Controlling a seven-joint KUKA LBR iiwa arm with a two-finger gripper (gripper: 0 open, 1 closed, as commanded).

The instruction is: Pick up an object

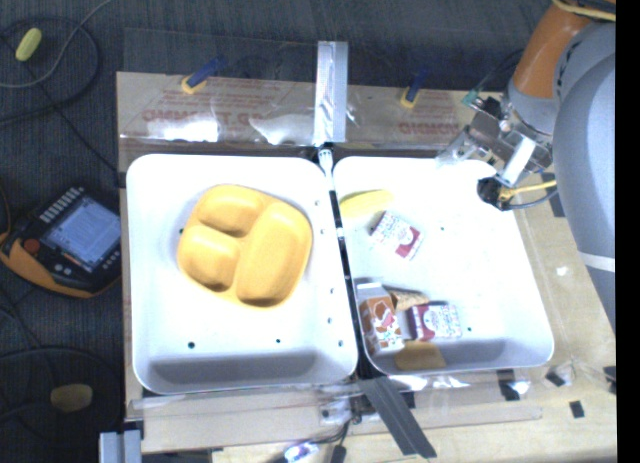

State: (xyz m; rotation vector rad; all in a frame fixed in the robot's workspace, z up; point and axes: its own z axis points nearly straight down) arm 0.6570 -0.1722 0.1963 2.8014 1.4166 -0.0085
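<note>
A broad, smooth grey arm (592, 151) stands at three o'clock. A glossy orange band (555, 43) wraps it at one o'clock, above the pale metal gripper (470, 146).

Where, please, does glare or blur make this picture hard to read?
Camera view: the left bin and right bin look nearly washed out; the plastic sheet behind them glints; print on the packets is too soft to read.
</note>
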